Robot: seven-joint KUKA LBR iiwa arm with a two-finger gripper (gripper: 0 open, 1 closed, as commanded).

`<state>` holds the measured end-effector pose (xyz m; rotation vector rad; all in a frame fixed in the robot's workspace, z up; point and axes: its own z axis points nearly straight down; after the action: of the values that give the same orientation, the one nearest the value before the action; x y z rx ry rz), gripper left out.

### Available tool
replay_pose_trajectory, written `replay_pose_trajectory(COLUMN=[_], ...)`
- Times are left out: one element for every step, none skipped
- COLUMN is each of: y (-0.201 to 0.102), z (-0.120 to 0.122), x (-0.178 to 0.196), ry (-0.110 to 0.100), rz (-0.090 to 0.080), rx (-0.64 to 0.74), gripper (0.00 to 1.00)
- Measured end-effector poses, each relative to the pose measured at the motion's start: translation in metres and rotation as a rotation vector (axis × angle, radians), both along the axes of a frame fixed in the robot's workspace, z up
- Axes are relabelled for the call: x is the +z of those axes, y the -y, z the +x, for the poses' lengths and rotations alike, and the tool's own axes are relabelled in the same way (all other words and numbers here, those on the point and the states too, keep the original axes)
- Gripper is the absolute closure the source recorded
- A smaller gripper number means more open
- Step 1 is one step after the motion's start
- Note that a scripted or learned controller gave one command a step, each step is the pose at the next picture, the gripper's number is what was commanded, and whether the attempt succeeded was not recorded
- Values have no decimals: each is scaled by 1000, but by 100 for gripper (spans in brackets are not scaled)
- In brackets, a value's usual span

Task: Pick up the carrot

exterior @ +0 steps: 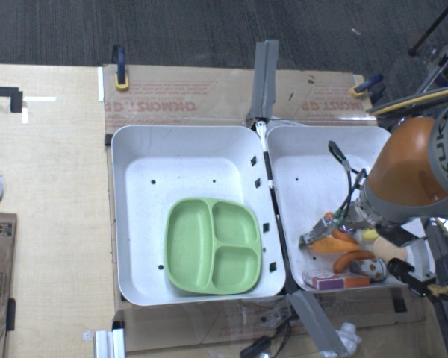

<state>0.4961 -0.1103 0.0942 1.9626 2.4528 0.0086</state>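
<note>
Carrot (331, 245) lies in the right bin (299, 162), near its front wall, crowded by a sausage-like piece (353, 259) and a small box (326, 281). The end effector (336, 230) sits right over the carrot; how it is set, I cannot tell. A descent could likely snag a neighbour or nudge the carrot aside.

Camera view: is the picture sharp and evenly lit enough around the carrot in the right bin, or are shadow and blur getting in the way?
Camera view: lighting is soft and even, with no strong glare on the right bin; the carrot reads orange but soft-edged, small in the frame; the gripper blurs into the clutter beside it, so its fingers can't be made out; the arm's bulk covers the bin's right side.
</note>
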Motion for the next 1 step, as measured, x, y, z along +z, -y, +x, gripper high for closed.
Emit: replay_pose_trajectory(y=[0], z=[1], x=[7], ry=[0], rz=[1], rx=[-2], gripper=[100])
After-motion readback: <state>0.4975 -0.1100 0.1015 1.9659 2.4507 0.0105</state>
